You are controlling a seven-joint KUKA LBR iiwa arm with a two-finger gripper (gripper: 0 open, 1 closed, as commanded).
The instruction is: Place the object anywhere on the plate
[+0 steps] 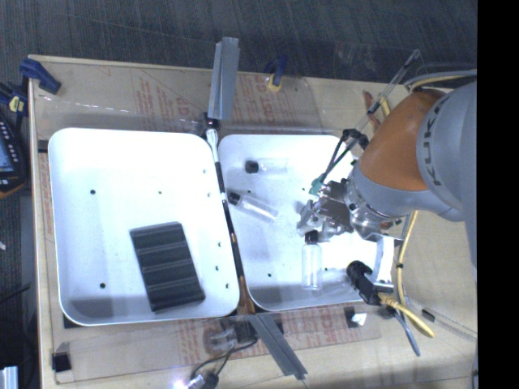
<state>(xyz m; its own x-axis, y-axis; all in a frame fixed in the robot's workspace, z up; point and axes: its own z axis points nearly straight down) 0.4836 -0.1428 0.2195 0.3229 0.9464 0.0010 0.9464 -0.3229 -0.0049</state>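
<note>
Camera view: hand point(311, 235) atop clear vial point(311, 264)

No readable text, label or number anywhere.

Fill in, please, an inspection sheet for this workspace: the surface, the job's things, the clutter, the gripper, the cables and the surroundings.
Surface: wooden bench bearing left bin and right bin.
Job's things: dark ribbed plate lies in the left bin; three clear vials with black caps in the right bin.
Clutter: nothing seen.
Gripper: gripper sits just above the cap of the third vial; grasp cannot be told.
Cables: yellow cable hangs beside the arm.
Surroundings: blue clamps on the bench edge, dark floor beyond.
</note>
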